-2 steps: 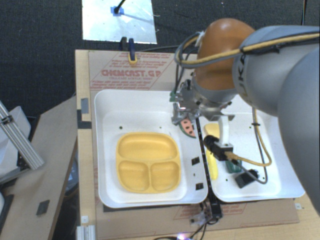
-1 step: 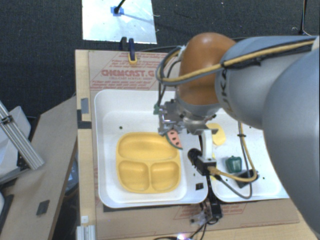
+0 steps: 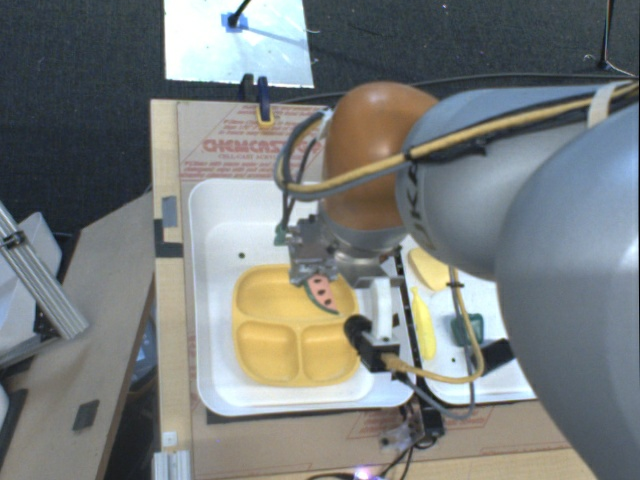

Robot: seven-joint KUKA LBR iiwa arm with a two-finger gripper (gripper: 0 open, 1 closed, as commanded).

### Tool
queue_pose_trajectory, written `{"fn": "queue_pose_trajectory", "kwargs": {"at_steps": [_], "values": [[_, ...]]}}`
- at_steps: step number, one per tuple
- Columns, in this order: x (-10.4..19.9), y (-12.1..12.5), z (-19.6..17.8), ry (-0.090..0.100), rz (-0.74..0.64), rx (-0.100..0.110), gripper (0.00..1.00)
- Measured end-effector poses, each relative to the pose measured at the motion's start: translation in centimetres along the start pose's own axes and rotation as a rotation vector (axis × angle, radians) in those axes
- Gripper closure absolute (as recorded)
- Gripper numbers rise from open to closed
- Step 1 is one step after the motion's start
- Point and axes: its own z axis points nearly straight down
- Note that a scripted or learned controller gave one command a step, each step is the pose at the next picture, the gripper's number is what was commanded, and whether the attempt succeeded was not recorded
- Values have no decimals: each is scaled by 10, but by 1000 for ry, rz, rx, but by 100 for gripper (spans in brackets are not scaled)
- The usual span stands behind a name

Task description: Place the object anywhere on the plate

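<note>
Two shallow white plastic bins sit side by side on the brown cardboard-covered surface (image 3: 215,133), which bears red printed lettering (image 3: 255,145) near its far edge. The left white bin (image 3: 215,268) lies near the surface's left side. The right white bin (image 3: 500,383) holds a long yellow banana-shaped item (image 3: 424,328), a pale yellow wedge (image 3: 428,268) farther back, and a small dark green object (image 3: 467,328) just beside the banana shape. A blue and yellow clamp (image 3: 262,103) grips the far edge. Beyond it, a pale square sheet (image 3: 235,28) lies on dark fabric (image 3: 80,68). A ridged metal rail (image 3: 40,278) stands at the left.

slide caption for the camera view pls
Gripper poised over the yellow divided plate in the left bin, watermelon-slice toy just beneath.
</note>
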Motion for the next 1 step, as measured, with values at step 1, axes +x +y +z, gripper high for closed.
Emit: {"fn": "queue_pose_trajectory", "kwargs": {"at_steps": [1], "values": [[-3, 1, 0, -2, 6, -2, 0]]}}
